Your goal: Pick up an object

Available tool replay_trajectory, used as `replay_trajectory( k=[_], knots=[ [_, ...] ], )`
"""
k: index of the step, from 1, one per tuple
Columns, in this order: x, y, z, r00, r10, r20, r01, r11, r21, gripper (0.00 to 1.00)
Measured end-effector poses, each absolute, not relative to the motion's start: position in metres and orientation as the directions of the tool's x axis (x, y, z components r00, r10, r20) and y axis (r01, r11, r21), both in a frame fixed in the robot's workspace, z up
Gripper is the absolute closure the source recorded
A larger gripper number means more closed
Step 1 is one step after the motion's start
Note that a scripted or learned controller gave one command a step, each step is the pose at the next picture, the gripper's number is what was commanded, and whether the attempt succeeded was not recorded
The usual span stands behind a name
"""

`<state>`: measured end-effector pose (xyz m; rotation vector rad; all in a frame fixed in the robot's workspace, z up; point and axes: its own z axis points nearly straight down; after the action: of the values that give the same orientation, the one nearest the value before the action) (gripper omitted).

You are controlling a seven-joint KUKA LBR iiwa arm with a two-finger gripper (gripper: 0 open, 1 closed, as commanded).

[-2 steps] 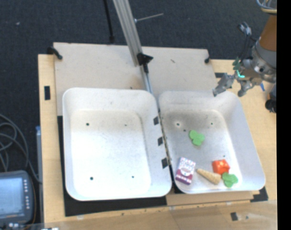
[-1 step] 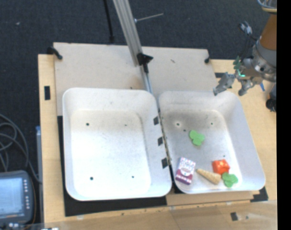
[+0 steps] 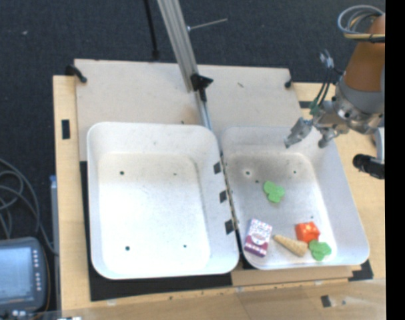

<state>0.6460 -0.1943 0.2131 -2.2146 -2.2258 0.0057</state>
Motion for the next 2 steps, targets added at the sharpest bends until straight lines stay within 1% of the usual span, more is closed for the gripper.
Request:
replay_trajectory(
  k=[1, 2],
  knots=[
    [0.645, -0.196, 0.150, 0.000, 1.000, -0.002, 1.000, 0.000, -0.005, 0.00],
    [0.644, -0.197, 0.098, 0.000, 1.000, -0.002, 1.000, 0.000, -0.003, 0.00]
  ],
)
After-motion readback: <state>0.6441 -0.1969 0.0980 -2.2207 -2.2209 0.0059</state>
